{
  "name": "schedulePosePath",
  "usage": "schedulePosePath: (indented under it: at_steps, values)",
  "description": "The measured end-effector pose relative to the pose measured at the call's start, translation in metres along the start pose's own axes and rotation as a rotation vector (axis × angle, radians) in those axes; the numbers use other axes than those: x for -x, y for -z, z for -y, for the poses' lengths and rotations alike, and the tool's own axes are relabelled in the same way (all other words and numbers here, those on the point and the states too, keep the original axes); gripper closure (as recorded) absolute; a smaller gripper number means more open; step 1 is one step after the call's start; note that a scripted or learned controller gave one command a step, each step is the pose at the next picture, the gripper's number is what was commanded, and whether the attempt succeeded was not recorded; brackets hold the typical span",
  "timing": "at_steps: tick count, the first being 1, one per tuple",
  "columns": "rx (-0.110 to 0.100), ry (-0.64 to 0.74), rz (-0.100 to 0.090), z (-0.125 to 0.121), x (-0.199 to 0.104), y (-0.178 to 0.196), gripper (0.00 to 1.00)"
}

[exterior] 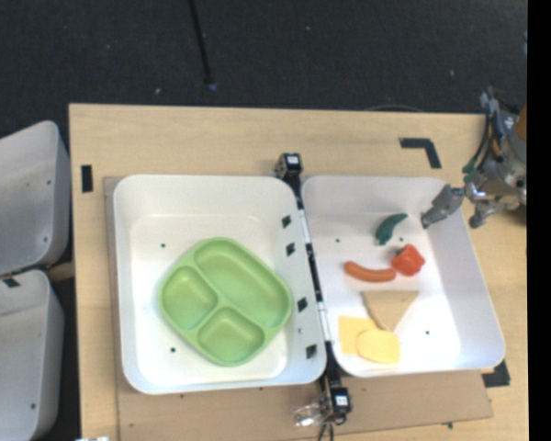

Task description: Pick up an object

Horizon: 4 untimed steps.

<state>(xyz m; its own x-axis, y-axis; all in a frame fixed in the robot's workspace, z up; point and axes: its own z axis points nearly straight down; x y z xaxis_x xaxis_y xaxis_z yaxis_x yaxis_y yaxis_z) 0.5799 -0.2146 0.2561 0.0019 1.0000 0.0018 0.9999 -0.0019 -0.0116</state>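
Camera view, looking down at a slant on a wooden bench point(211, 141) with two shallow white bins side by side.

In the left bin point(129, 246), one green divided plate point(225, 299) with three compartments, lying flat and a little turned.

In the right bin point(464, 315), several small pieces. Near the far side, a dark green piece point(390, 228). Just in front of it and slightly to the right, a red piece point(408, 261), touching or almost touching the right end of an orange-red sausage shape point(369, 271); hard to tell which. Below these, a tan wedge point(388, 308) with its point toward the near rim. At the near left corner, a yellow square point(352, 333), partly covered by a yellow round piece point(378, 345).

At the upper right corner of the right bin, the gripper point(461, 211), reaching in from the right edge. Fingers spread apart, with nothing between them. Left fingertip near the dark green piece but not touching it. All pieces resting on the bin floor, none lifted.
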Motion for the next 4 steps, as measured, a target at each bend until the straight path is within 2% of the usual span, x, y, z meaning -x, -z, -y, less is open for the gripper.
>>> schedulePosePath:
  at_steps: [1, 3, 4]
  values:
    - [0.013, 0.002, 0.002, -0.002, -0.001, 0.008, 0.0]
    - [0.009, 0.0, 0.004, -0.006, 0.009, -0.08, 0.0]
    - [0.009, 0.005, 0.003, -0.015, 0.007, -0.135, 0.0]
